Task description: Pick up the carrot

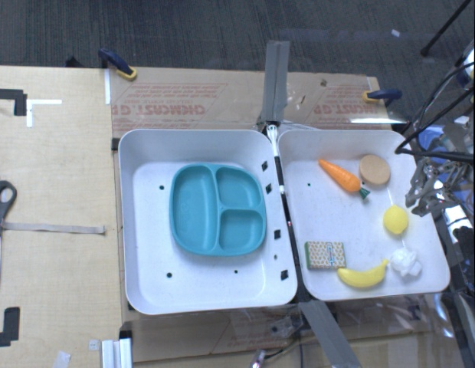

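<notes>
Tabletop (54, 167) with two white bins: carrot (340, 175) at eleven o'clock of right bin (314, 282), touching tan disc (375, 170); pincer (426, 193) at three o'clock, spread unclear; best approached across its orange middle.

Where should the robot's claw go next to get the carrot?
Probably left and toward the far side of the bin. The gripper sits at the right bin's right edge, while the carrot lies apart from it, beside the tan disc.
</notes>
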